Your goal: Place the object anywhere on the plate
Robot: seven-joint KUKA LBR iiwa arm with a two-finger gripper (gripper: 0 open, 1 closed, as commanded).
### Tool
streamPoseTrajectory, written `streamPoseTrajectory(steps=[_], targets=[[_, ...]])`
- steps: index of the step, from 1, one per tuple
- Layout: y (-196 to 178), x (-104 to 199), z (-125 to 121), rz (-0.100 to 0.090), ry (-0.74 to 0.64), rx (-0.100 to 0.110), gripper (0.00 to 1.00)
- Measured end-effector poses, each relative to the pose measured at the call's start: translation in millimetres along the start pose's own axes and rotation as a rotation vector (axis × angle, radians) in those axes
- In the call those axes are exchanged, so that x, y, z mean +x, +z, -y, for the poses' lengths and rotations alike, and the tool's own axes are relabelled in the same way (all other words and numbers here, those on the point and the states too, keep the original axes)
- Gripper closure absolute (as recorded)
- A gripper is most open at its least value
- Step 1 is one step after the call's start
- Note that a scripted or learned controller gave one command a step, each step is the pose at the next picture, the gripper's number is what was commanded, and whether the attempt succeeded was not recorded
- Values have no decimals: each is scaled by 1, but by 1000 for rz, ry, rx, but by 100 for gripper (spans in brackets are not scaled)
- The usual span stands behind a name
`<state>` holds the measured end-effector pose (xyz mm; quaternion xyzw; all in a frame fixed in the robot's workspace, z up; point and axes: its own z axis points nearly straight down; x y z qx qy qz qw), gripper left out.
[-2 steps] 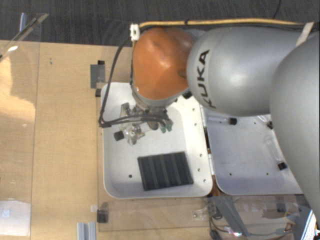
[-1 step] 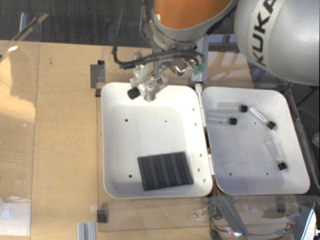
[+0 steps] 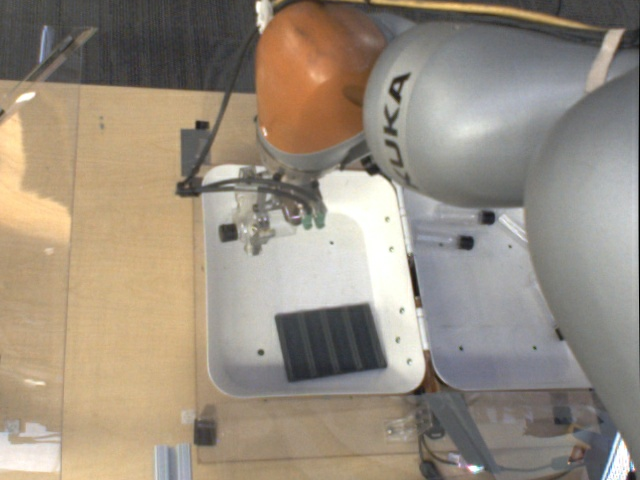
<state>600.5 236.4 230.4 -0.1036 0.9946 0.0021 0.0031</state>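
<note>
1. Gripper hangs low over the far part of the left bin, under the orange band of the arm. From this slanted view I cannot tell if it is released or clenched, and nothing can be seen held in it.
2. One dark, ribbed, flat rectangle lies on the floor of the left bin, in its near part, well apart from the gripper. I judge this to be either the object or the plate of the task, but which of the two it is I cannot say.
3. A small dark piece lies just beside the gripper, on its left. It is too small to identify.
4. The step in hand, as I judge it, is an early one: reaching for the object. No placing is done yet.
5. The next move calls for a sure grasp first, then a lift clear of the bin floor and a travel toward the near part of the bin.
6. Writing: the grey arm segment bears the letters "UKA" in black, part of the KUKA name. No other label can be read.
</note>
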Motion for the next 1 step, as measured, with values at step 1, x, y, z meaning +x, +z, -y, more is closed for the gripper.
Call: streamPoseTrajectory(steps=[1], targets=[[-18, -68, 15, 6, -227, 0, 100]])
